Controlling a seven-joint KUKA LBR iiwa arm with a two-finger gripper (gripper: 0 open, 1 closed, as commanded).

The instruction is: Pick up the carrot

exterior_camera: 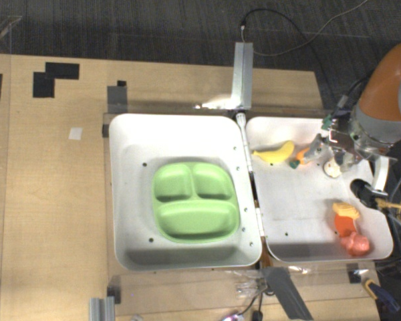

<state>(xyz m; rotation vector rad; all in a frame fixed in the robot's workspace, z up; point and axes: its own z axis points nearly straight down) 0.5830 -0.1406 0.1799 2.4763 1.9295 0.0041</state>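
glossy white plastic bins (187,129) (smooth), matt wooden bench (47,199).

Two bins sit side by side in the middle of the frame, their inner edges meeting at a rail. The left bin (123,199) holds a divided tray (195,200) near its centre. In the right bin (301,212), a banana (275,153) lies at the upper left, with the carrot (299,157) just to its right. The gripper (324,154) hangs just right of the carrot. A cluster of toy foods (349,229) rests in the bin's lower right corner.
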